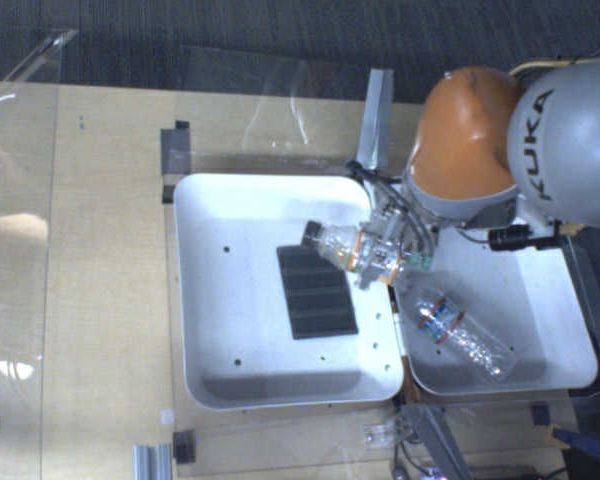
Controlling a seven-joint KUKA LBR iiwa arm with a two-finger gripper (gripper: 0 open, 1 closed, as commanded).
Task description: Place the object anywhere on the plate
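A dark ribbed rectangular plate (pixel 318 290) lies flat in the middle of the left white bin (pixel 210 298). Just above the plate's upper right corner a small clear plastic bottle (pixel 332 241) with an orange band hangs sideways, cap end pointing left. My gripper (pixel 372 256) reaches in from the right, over the wall between the bins, and is shut on the bottle's right end. The grey and orange wrist (pixel 465 148) looms over the right bin's back left part.
A second clear plastic bottle (pixel 460 333) with a coloured label lies slantwise in the right bin (pixel 560 338). A grey upright post (pixel 377 118) stands behind the bins. Clear sheeting covers the wooden bench at left.
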